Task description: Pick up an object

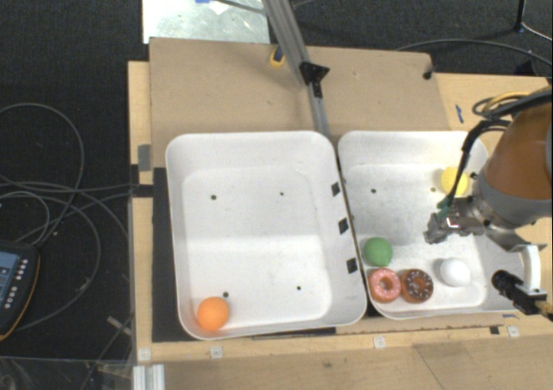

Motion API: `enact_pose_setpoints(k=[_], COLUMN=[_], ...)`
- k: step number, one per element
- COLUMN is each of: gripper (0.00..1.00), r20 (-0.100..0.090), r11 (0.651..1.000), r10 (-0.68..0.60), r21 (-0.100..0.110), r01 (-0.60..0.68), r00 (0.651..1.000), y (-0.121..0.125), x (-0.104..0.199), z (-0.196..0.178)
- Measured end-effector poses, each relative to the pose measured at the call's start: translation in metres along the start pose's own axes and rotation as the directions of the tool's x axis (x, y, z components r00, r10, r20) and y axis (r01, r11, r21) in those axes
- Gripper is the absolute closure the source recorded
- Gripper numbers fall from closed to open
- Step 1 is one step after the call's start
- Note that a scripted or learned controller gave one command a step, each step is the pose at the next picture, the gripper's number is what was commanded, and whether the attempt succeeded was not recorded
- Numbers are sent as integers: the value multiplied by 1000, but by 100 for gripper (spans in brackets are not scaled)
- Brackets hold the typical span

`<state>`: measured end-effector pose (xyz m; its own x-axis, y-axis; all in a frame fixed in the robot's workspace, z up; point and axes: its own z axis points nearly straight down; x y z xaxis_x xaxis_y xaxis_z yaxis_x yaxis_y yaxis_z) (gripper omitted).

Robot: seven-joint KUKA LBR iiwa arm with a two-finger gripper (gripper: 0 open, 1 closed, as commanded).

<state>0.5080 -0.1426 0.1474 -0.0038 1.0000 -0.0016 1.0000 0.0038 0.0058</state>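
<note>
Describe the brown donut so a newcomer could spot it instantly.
Find the right bin and follow its near wall. Four things lie there: green ball, pink donut, brown donut, white ball. It's the only dark ring, between pink donut and white ball.

1. Gripper [442, 228] sits over the right bin [393, 163], and the bin floor out to its left, toward the divider, is wide open.
2. Just below it there's a crowded row along the bin's near wall: white ball [454, 272] almost under it, then chocolate donut [417, 285], pink donut [384, 284] and green ball [378, 251] further left.
3. Yellow ball [453, 179] sits close above it, tucked by the arm.
4. Far to its left, the left bin [251, 150] is nearly all bare floor, only an orange ball [212, 314] in the near-left corner.
5. A slanted metal pole [289, 29] crosses the bench beyond both bins.
</note>
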Motion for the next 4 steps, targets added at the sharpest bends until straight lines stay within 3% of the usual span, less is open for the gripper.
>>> enact_pose_setpoints(k=[1, 2, 4], gripper=[100, 100, 100], r20=[2, 0, -4], r11=[1000, 1000, 1000], r10=[-2, -2, -8], r21=[-3, 0, 4], r01=[2, 2, 8], r00=[1000, 1000, 1000], y=[7, 9, 6], x=[-9, -9, 89], z=[-59, -85, -101])
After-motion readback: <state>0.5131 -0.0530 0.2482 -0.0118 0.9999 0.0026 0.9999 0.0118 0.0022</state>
